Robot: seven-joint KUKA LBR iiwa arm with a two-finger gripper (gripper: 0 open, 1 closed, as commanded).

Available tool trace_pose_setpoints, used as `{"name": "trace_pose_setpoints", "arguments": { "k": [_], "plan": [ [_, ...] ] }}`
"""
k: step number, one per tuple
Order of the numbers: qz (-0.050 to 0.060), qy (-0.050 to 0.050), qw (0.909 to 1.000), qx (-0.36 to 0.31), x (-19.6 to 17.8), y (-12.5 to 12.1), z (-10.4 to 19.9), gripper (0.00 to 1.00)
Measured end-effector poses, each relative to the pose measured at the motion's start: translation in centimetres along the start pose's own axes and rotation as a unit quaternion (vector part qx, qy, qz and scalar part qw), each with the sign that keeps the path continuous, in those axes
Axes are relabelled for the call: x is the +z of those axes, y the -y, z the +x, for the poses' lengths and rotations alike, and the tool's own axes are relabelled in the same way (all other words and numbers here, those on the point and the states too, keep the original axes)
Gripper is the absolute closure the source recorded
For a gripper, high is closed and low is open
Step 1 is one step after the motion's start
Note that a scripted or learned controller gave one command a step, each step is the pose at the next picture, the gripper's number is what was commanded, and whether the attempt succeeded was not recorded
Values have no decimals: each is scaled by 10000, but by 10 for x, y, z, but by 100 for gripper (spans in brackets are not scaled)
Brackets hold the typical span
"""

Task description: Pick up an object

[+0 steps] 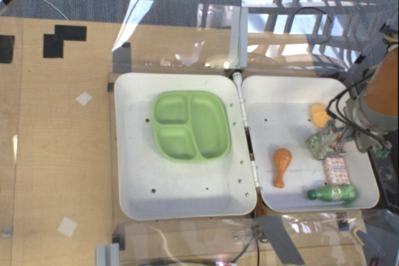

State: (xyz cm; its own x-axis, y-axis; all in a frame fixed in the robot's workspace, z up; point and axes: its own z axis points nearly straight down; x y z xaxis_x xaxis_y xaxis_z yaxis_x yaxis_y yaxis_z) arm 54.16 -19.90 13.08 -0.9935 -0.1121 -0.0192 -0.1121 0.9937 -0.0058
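In the right bin lie an orange toy drumstick, a green bottle on its side near the front edge, a pink and white packet and a yellow-orange round piece. My gripper hangs low over the right part of this bin, between the yellow-orange piece and the packet, just above the packet's top end. I see nothing held in it. The arm's orange band rises to its right.
The left bin holds a green divided plate. A raised divider separates the two bins. Black cables loop near the wrist. Wooden bench surface lies to the left.
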Motion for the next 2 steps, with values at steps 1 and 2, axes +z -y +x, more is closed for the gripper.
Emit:
{"name": "trace_pose_setpoints", "arguments": {
  "k": [1,2],
  "plan": [
    [-7,-19,9963,857,-94,-54,18,100],
    [-3,-67,9664,2569,-89,-74,43,100]
  ]
}}
